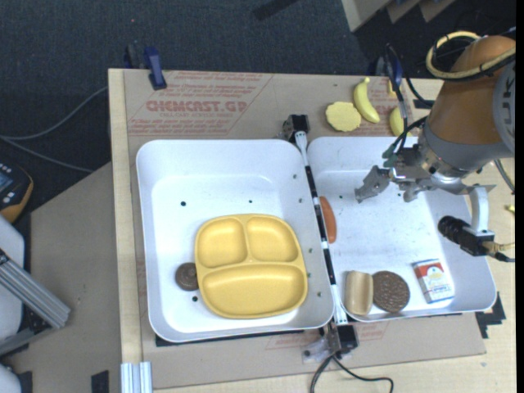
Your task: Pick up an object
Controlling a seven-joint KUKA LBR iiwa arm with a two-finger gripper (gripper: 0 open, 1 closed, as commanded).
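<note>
Camera view. Reaches in from the right with the arm [463, 125], orange band high at the picture's right side, grey wrist bent down over the far part of the right bin [385, 240]. Hangs there with the gripper [389, 188] turned to the left and slightly down, above the bin floor, touching nothing. Fingers [370, 185] spread apart, nothing between them.

Closest to the gripper: a sausage [328, 219], to its left and a little nearer to the front. Lies flat in the right bin, just beside the edge of the left bin [213, 182]. Long axis along that edge, from front to back. Both ends look alike, so cannot tell which way it points. Apart from the fingers.

Toward the front from the gripper, well apart from it: a tan block [357, 291] and a round brown cookie [390, 291], side by side and seeming to touch, at the front wall of the bin. To the right of those, a small red and white box [432, 280].

Far to the gripper's left, in the left bin: a yellow plate [250, 264] with three sections, and a brown disc [187, 276] at its left edge.

Behind the gripper, outside the bins on the bench [205, 105]: a banana [368, 101] with a round yellow piece [344, 116] just beside it.
</note>
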